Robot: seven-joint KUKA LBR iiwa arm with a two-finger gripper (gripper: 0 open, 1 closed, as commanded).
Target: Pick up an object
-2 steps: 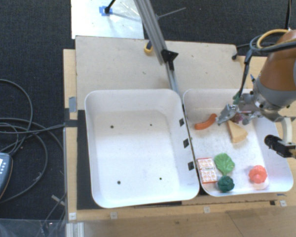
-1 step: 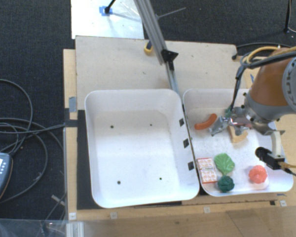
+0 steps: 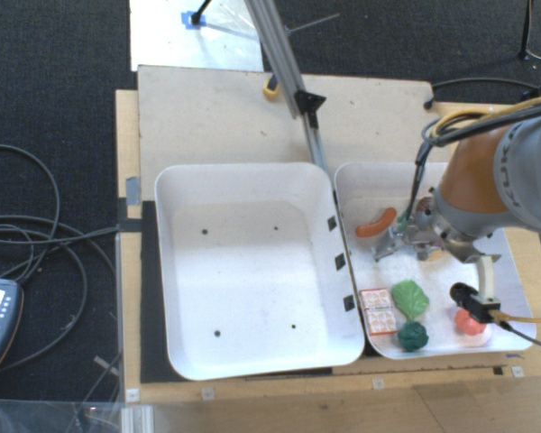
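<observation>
Just left of the tool (image 3: 389,244) lies an orange sausage (image 3: 376,223).

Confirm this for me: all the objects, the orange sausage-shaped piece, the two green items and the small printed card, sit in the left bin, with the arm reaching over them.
Not quite. The camera view shows them in the right bin, not the left: the orange sausage-shaped piece, the two green items and the small printed card. The arm does reach over them.
</observation>
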